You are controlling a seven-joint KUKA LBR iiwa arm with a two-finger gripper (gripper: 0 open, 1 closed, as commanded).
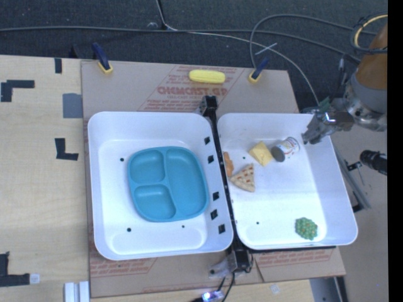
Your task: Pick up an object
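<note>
The right bin (pixel 327 187) holds a yellow wedge like cheese (pixel 261 153), a small can lying on its side (pixel 285 148), a pizza-slice toy (pixel 244 178), an orange piece (pixel 228 163) by the left wall, and a green broccoli-like clump (pixel 306 228) near the front right corner. My gripper (pixel 315 131) hangs at the bin's back right rim, just right of the can and touching none of the objects. Nothing lies between its fingers as far as I can see.
The left bin (pixel 107 168) bears a blue divided plate (pixel 168 183). A yellow banana-like object (pixel 206 76) lies on the cardboard behind the bins. Two blue-and-yellow clamps (pixel 101 58) (pixel 259 70) pin the board. Cables cross the back.
</note>
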